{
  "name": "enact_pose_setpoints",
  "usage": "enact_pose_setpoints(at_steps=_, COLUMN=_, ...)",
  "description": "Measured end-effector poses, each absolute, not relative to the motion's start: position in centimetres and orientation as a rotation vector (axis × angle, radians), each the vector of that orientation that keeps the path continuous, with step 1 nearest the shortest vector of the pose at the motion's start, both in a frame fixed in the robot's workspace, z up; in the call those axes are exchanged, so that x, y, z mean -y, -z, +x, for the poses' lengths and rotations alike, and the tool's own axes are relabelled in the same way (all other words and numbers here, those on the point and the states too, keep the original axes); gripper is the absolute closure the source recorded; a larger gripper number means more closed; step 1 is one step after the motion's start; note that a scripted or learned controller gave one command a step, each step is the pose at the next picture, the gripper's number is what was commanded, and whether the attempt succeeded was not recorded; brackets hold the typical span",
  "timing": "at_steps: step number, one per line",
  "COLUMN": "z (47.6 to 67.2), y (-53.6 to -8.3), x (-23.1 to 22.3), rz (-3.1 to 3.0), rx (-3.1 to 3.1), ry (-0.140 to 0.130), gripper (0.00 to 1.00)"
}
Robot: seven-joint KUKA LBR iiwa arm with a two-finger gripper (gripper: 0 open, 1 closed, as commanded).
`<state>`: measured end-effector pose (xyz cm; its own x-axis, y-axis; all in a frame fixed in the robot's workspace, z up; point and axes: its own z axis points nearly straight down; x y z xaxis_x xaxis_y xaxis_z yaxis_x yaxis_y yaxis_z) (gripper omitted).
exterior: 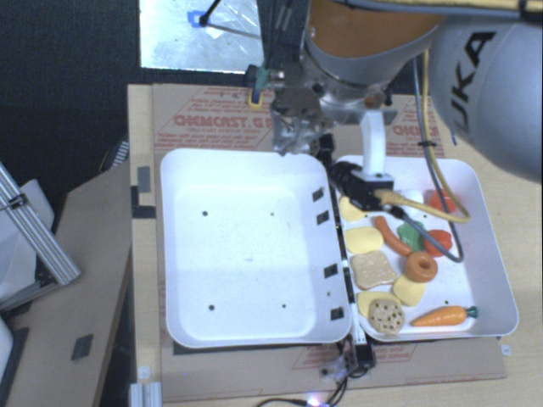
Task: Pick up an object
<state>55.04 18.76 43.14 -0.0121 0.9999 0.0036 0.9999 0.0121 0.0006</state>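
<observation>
The left bin [246,253], shallow and white, spread forward and to the left of the pincer [297,132]. The pincer hung over that bin's far rim, close to the join between the bins. Whether it was wide or narrow could not be told.

The task appeared to be at the approach stage.

To the pincer's right and nearer the camera, the right bin [485,220] held toy food: a tan bread slice [373,268], a speckled cookie [386,315], a brown doughnut [420,266] and an orange carrot [439,315]. Next, the pincer would likely need to swing right and descend over one piece.
</observation>
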Motion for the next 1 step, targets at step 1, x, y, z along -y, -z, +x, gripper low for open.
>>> enact_pose_setpoints(at_steps=1, z=53.06, y=-40.64, x=-23.78, rz=-2.209, rx=2.231, ry=0.001, gripper=1.0)
